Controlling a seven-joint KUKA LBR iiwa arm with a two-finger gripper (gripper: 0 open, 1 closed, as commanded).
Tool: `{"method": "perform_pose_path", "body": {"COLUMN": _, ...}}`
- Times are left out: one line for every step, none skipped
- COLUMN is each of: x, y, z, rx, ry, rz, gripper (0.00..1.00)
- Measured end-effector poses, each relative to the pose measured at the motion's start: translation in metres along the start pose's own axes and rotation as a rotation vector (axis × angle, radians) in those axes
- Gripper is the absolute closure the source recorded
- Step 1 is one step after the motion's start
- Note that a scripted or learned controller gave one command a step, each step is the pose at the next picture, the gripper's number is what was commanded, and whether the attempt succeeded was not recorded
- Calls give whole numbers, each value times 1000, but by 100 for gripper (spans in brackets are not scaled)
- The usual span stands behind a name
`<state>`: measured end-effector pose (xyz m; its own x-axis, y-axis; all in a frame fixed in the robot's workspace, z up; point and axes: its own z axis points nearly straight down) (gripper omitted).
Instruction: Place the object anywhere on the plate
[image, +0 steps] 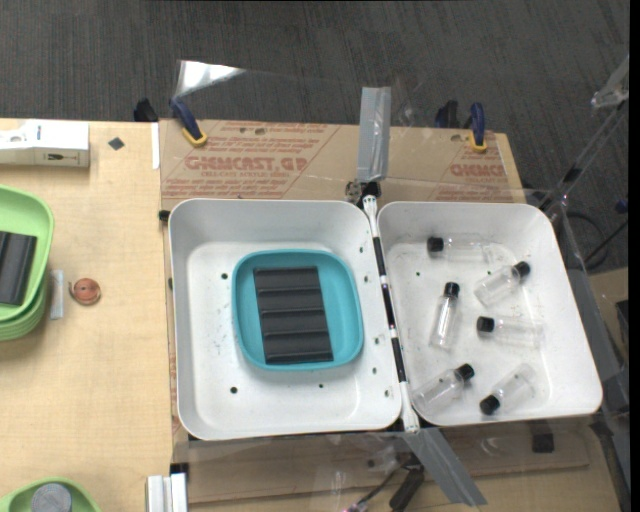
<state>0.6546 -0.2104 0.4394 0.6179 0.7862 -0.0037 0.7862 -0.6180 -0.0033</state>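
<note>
Toward 3 o'clock, just past the rim of the right bin (556, 232), a thin pale strut (592, 140) slants up toward 1 o'clock, with a small whitish bracket (608, 96) near its top. Below it, dark cables (600, 238) loop at the frame's edge. A flat grey bar (592, 330) runs along the bin's outer side toward 5 o'clock. Whether any of these parts belongs to the robot's own body cannot be told: they are slim, partly cut off, and show no readable markings.
</note>
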Motion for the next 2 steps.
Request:
{"method": "perform_pose_path", "body": {"x": 0, "y": 0, "z": 0, "rx": 0, "ry": 0, "rz": 0, "gripper": 0}}
{"method": "perform_pose_path", "body": {"x": 0, "y": 0, "z": 0, "rx": 0, "ry": 0, "rz": 0, "gripper": 0}}
